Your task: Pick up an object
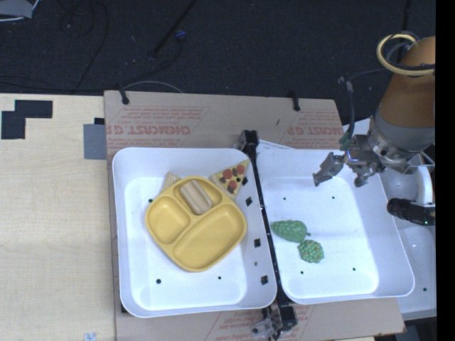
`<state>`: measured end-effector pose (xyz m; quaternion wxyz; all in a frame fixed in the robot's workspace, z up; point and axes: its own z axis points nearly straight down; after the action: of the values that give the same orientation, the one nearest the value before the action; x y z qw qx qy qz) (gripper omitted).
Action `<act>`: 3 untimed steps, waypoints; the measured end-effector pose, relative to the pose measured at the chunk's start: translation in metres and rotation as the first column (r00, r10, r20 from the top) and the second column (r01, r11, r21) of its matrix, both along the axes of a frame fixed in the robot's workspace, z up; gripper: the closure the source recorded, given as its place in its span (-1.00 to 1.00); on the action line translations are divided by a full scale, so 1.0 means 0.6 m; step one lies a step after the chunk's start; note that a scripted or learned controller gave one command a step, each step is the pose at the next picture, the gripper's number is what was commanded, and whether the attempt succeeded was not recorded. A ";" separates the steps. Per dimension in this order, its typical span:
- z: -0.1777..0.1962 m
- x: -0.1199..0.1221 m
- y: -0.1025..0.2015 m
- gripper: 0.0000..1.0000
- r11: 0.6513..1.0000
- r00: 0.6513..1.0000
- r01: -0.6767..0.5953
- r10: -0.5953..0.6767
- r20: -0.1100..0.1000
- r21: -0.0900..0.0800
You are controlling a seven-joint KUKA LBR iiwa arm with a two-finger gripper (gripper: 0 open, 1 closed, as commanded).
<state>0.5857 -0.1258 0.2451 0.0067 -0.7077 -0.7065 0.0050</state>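
Two white bins are set side by side on a cardboard sheet laid over the tabletop (50, 212), presumably so that things can be moved from one to the other within the arm's reach. In the left bin (135, 275) a yellow divided plate (206, 236) lies flat, with a tan bun-like piece (195, 195) resting in its upper compartment; a pizza slice (233, 176) is propped just beside the plate's upper right rim, against the bin's wall. On the cardboard (213, 123), behind the bins, red print is seen upside down and mirrored, too faint to be read with certainty. In the right bin (355, 275) two green lumps (290, 230) lie touching near the left wall, the likeliest things to be picked. The gripper (343, 169) is held above the far right part of that bin, well apart from the lumps; its fingers are spread, with nothing between them, so the grasp is judged not yet begun.
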 end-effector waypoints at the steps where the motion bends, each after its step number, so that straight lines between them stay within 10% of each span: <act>1: 0.013 0.004 0.000 -1.00 1.000 1.000 -0.002 0.002 0.013 -0.001; 3: -0.168 0.011 0.008 -1.00 1.000 1.000 -0.001 0.001 0.009 -0.001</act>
<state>0.5923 -0.1213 0.1444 0.0034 -0.7073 -0.7069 0.0022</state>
